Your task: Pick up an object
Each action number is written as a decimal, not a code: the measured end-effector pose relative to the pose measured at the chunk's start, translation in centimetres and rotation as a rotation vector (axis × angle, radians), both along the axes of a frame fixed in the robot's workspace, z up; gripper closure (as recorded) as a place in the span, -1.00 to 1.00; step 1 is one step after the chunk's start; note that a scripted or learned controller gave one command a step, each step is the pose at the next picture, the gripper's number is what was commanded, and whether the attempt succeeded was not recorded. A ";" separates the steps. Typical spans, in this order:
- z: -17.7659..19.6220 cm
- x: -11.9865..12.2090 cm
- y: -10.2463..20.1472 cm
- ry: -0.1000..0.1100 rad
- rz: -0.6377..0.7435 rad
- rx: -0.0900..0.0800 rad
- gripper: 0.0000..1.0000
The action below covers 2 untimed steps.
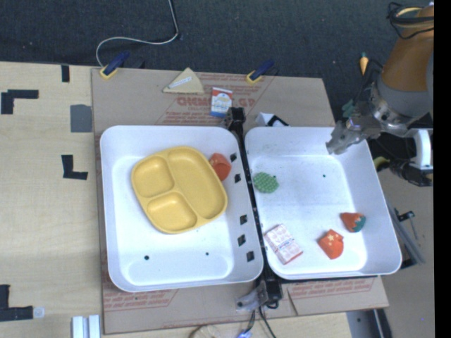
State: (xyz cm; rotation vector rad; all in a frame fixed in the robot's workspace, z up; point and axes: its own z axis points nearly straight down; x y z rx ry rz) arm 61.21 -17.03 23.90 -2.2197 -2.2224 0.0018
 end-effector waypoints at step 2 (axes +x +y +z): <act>-13.8 -0.7 7.6 0.002 0.000 0.001 -1.00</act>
